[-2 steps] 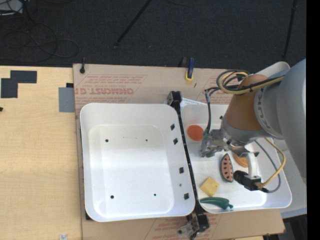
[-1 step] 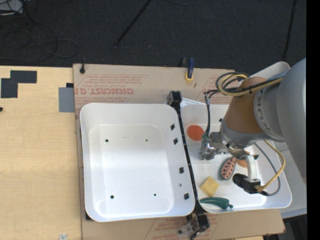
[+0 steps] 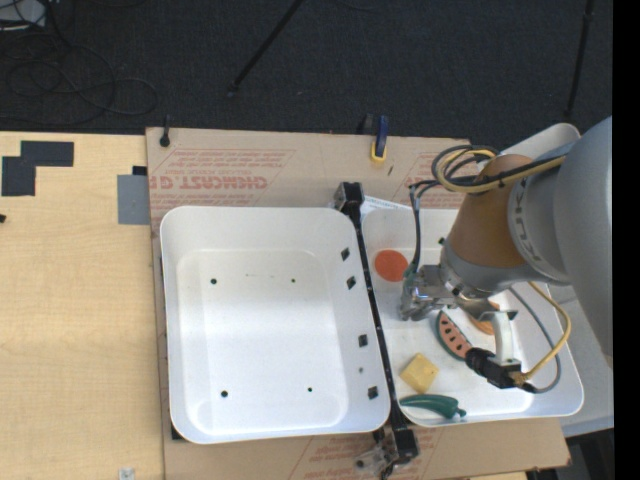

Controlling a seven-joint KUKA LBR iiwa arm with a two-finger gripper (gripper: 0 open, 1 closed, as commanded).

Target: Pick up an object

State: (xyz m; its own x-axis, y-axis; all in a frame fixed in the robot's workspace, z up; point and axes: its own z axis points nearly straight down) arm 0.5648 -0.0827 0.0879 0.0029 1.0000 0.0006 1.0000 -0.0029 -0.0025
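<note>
Arm (image 3: pixel 545 218) in from 3 o'clock, low over the right bin (image 3: pixel 560 403). Gripper (image 3: pixel 418 298) down near that bin's middle; spread of its tips hidden, cannot tell. Orange disc (image 3: pixel 390 264) at 11 o'clock of the gripper, just beside it, apart. Yellow block (image 3: pixel 420 372) at 6 o'clock. Green tool (image 3: pixel 432 405) past the block, by the bin's near rim. Orange-brown curved piece (image 3: pixel 455 336) at 4 o'clock. Left bin (image 3: pixel 180 298) at 9 o'clock.
</note>
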